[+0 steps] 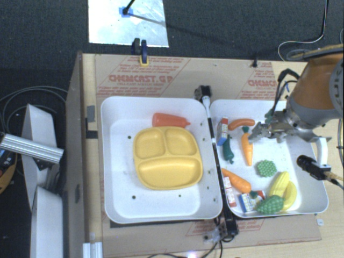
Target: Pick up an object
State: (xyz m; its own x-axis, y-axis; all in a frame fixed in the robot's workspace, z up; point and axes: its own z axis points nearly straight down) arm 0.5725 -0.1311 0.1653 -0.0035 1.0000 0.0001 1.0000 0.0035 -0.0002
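With finger state impossible to tell, gripper (pixel 262 130) just right of upright-lying orange plastic carrot (pixel 247 149), long axis front-to-back.

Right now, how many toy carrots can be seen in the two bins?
2, both in the right bin: one carrot lies upright just left of the gripper; the other carrot lies slanted lower down by the divider. Others may hide under the arm.

We see a brown bench board (pixel 161 74) with red lettering, a silvery sheet (pixel 128 16) at twelve o'clock, and grey metal brackets (pixel 32 149) at nine o'clock.
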